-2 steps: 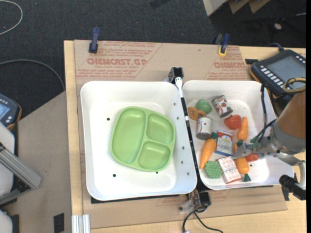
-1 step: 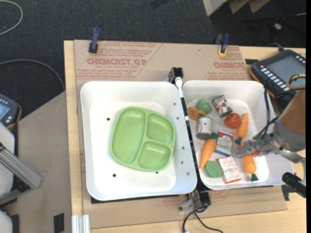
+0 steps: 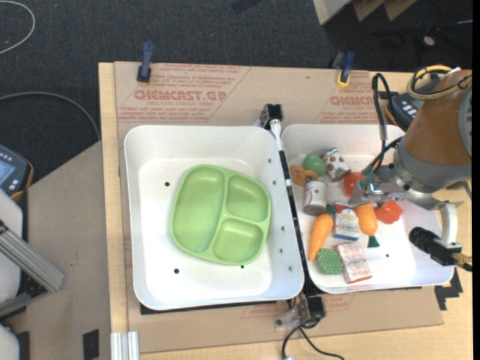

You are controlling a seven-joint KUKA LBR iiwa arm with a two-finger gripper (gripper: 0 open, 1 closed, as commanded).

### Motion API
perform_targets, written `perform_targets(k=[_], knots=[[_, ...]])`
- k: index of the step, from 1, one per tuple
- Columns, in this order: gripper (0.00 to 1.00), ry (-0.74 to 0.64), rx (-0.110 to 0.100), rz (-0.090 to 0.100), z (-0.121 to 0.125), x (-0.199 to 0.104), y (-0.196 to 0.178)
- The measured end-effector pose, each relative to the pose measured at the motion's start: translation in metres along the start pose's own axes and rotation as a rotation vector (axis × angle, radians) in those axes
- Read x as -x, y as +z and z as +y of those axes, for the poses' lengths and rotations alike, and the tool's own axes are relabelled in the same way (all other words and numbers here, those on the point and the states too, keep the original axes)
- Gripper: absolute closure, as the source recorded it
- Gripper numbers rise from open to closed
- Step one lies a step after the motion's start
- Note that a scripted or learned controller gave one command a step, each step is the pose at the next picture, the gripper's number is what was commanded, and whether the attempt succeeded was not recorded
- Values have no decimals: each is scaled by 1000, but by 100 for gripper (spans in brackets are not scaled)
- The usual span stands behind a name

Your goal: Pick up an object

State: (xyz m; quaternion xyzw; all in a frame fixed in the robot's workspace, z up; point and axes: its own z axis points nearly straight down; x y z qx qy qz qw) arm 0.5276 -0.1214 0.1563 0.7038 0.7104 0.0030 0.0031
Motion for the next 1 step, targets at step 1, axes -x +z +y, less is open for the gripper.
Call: perform_targets(k=[1], knots=[[100,-4,6,3,49,-100,-91]])
